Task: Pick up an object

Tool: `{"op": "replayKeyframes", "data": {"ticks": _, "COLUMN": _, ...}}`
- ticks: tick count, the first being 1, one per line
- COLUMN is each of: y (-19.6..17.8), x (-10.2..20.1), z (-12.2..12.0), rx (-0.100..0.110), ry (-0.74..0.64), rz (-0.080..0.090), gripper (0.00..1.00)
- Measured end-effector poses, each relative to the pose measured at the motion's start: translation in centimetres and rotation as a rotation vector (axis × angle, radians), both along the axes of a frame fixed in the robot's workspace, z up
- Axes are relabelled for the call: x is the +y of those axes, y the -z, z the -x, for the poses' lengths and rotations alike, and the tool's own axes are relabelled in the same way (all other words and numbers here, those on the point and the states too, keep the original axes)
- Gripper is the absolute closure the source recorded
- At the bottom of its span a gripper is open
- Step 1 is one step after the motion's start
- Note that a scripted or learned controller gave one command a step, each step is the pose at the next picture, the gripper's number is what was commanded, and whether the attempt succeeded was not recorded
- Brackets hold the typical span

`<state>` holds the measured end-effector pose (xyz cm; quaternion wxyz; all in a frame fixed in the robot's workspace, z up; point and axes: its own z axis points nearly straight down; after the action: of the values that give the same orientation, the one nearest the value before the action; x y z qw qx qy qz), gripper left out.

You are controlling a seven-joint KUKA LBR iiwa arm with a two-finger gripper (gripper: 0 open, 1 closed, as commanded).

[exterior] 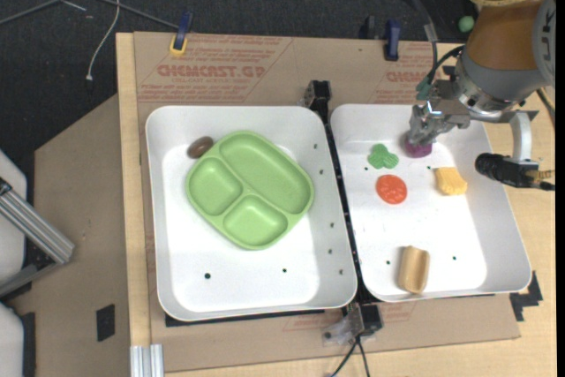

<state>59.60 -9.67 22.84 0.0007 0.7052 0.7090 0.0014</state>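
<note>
My gripper (422, 134) is low over the back of the right bin (494, 278), directly above a purple object (418, 148) that peeks out beneath it. Whether that object sits between the fingers is hidden. Just left of it lies a green leafy piece (381, 157). A red round piece (391, 189) lies in front of that. A yellow chunk (450, 181) sits to the gripper's front right. A tan bread-like roll (412, 268) rests near the bin's front edge.
The left bin (177, 278) holds a green divided plate (250, 188) and a small brown object (201, 147) at the plate's back left. A black divider with clamps (318, 93) runs between the bins.
</note>
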Motion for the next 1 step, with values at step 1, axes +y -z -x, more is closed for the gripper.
{"op": "replayKeyframes", "data": {"ticks": 1, "y": -1.01, "x": 5.55, "z": -0.99, "rx": 0.0, "ry": -0.001, "rz": -0.001, "gripper": 1.0}}
